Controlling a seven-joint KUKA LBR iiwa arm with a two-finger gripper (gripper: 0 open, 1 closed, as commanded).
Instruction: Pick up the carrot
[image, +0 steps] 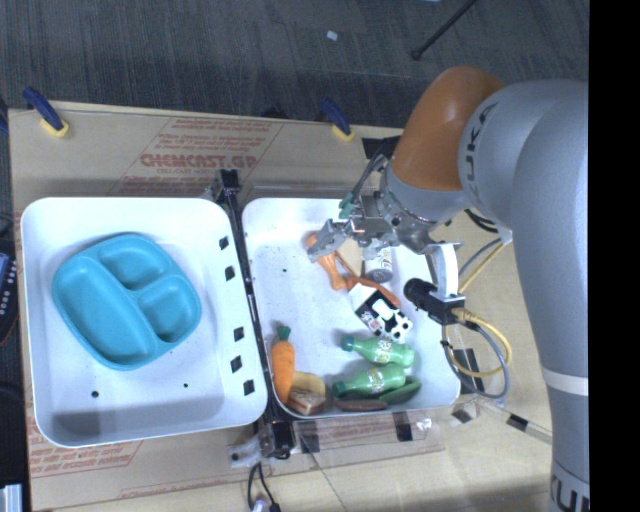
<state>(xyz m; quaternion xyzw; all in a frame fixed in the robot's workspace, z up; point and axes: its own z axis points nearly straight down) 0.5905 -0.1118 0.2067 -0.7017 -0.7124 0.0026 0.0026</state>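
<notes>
**Carrot waits at the bin's near corner**

A cardboard-topped bench bears two white bins. In the right bin (300, 225) the carrot (283, 366) lies at seven o'clock, against the left wall, touching a bread-like piece (305, 392). It looks like a light, stiff, smooth toy; mid-body seems the best hold. The gripper (335, 238) hovers at twelve o'clock, well apart; I cannot tell its spread.

Carrot (283, 366): orange body with a small green top. It lies flat on the floor of the right bin (300, 300), at that bin's near left corner, against the left wall. The green end points away from the camera; the tip touches a brown item (305, 393) at the near wall.
</notes>
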